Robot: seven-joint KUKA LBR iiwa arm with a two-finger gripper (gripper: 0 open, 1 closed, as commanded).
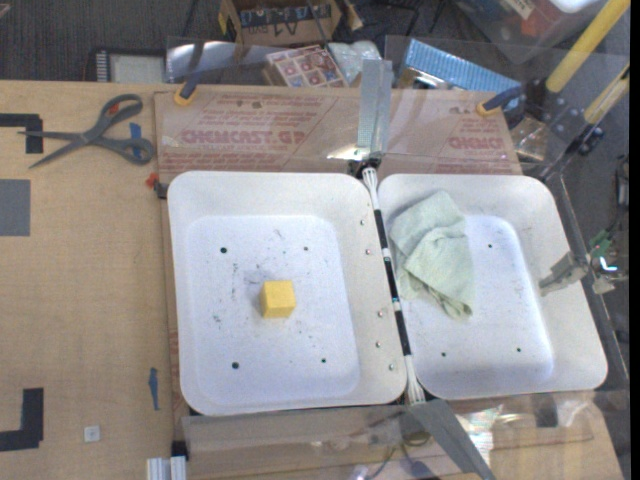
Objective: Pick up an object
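- You are at the very start: nothing is lifted, and both candidates lie untouched in their bins.
- The claw [578,271] sits at the right rim of the right bin [520,368], low over the edge. It is small and blurred there, so you cannot tell how it is set; nothing is seen in it.
- The yellow block [279,299] lies flat near the middle of the left bin [200,368], well apart from every wall, with bare floor all round it.
- The pale green cloth [437,253] lies crumpled in the right bin, against the wall shared with the left bin and well clear of the claw.
- The block looks small, squarish and firm, with crisp edges: likely an easy pinch across two opposite faces.
- The cloth looks soft and folded into ridges; a pinch on a raised fold should do, though it may slip.
- Your next move calls for choosing one, bringing the claw above it, then coming straight down. The cloth is nearer; the block means reaching across the divider.
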